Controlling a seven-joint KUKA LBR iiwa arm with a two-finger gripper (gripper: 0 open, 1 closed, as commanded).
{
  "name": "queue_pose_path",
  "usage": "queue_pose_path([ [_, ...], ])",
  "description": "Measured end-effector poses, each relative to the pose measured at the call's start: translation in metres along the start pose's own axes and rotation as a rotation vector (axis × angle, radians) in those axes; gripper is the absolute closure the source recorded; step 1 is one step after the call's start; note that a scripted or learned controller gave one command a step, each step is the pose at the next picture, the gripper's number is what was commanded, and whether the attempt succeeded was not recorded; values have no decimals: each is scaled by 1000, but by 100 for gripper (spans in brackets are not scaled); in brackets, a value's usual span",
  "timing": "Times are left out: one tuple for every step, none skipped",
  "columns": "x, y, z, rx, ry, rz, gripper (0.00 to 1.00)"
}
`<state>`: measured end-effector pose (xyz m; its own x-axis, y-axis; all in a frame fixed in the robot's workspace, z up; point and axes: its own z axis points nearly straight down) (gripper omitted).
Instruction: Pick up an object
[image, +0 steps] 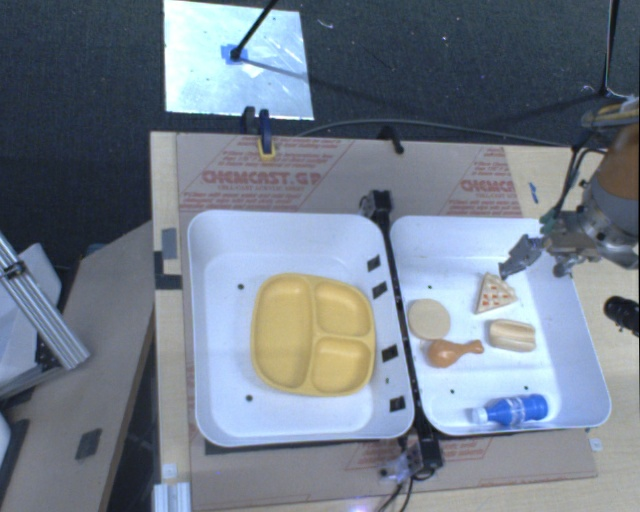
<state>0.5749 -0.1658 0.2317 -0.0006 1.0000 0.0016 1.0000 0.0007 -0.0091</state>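
The gripper (540, 255) hangs over the right bin (580, 330), fingers apart and holding nothing. It should drop straight down onto the pizza slice (495, 294), then squeeze gently.

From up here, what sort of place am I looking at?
Probably a robotics lab test bench: a grey robot arm reaches over two shallow white bins, one holding toy food like a plastic pizza slice, with a yellow divided plate alongside.
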Motion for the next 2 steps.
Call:
queue_pose_path([
  [0,2,-6,-11,-2,-3,0],
  [-3,3,56,-7,-1,0,0],
])
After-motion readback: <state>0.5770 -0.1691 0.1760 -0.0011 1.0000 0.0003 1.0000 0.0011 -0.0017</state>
